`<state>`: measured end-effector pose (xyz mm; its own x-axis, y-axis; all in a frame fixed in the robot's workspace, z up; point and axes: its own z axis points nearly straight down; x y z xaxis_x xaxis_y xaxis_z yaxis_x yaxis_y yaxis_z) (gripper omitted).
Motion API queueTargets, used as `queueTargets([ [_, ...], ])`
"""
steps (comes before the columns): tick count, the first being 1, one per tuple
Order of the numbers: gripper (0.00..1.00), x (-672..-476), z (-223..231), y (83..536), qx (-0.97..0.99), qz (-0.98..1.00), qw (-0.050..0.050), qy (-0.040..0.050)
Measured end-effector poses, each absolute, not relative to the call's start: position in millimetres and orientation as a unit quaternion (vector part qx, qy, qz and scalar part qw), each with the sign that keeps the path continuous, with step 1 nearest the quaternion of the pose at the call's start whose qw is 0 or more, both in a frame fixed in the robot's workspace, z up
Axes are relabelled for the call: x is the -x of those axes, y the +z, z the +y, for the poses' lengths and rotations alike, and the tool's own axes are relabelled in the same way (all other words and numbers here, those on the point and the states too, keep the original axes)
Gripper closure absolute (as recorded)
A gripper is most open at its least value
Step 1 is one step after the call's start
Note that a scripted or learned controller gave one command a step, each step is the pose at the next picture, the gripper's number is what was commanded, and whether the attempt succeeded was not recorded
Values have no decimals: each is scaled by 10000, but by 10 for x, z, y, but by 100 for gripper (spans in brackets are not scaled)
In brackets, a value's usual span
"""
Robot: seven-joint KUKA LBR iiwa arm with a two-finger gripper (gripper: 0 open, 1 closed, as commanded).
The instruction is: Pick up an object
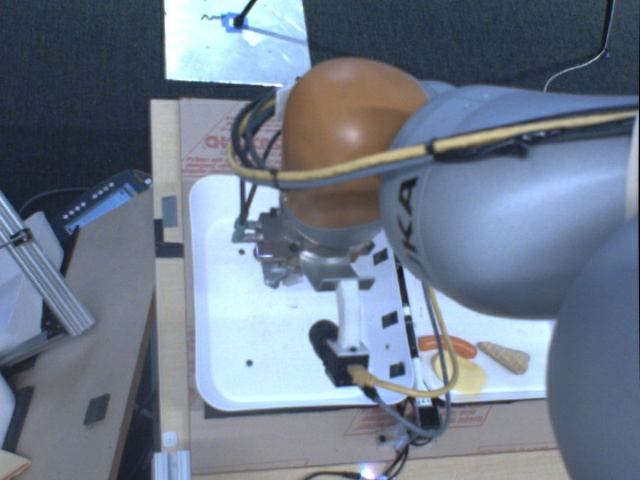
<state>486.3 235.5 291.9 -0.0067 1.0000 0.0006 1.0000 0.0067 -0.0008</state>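
Near the front right of the white bin (232, 318), 3 small things close together: an orange carrot-like piece (449, 345), just right of it a tan cone-shaped piece (503, 356), just below it a pale yellow disc (464, 377). Well apart from them, over the bin's left half, the gripper (268, 258), hanging under the grey arm (500, 218); open or closed, impossible to tell. Beneath the bin, brown cardboard (200, 148) with red print.

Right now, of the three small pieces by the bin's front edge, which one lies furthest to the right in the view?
The tan, cone-shaped piece; the orange stick and the yellow piece both lie to its left.
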Motion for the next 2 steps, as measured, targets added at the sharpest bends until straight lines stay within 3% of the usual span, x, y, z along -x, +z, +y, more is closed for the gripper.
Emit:
queueTargets([
  [1, 100, -5452, 2340, 4316, 7055, -7087, -44, -93],
  [2, 100, -4840, 2346, 4293, 7046, -7096, 7, -5],
])
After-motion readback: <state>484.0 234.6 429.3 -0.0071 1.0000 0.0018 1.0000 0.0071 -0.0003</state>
